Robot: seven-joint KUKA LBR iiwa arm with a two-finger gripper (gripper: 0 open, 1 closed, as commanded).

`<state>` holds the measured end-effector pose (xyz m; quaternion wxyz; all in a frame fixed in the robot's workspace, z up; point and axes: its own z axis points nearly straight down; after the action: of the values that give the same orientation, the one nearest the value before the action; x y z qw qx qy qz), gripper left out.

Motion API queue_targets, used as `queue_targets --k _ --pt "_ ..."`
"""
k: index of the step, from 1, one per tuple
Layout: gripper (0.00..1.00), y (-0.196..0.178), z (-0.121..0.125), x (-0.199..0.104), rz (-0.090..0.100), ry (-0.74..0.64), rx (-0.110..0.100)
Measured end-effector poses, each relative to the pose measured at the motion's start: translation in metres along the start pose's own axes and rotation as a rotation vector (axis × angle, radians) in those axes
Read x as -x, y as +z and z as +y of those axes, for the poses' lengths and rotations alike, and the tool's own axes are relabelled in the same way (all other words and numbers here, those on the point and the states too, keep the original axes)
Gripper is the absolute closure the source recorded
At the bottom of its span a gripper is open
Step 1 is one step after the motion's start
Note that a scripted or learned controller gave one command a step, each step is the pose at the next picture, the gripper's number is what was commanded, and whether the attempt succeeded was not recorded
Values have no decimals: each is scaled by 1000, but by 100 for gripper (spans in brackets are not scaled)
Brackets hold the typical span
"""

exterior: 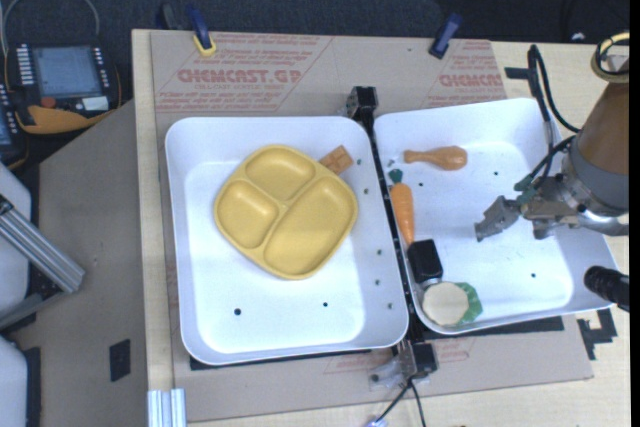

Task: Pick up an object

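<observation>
- One camera sits high above the bench [100, 215] and looks down at a slant.
- It is far enough back to see both white bins: the left bin [200, 245] and the right bin [500, 130].
- The arm [605, 150] comes in from the right side of the picture.

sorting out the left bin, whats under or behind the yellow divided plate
A brown piece pokes out from behind the yellow plate at its upper right edge; the rest of it is covered. The plate's own compartments hold nothing.
</observation>
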<state>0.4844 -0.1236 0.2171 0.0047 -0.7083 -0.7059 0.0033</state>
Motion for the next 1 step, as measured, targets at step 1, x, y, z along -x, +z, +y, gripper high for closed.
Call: queue_targets --k 1 --pt "0 -5 3 0 -2 -3 11"
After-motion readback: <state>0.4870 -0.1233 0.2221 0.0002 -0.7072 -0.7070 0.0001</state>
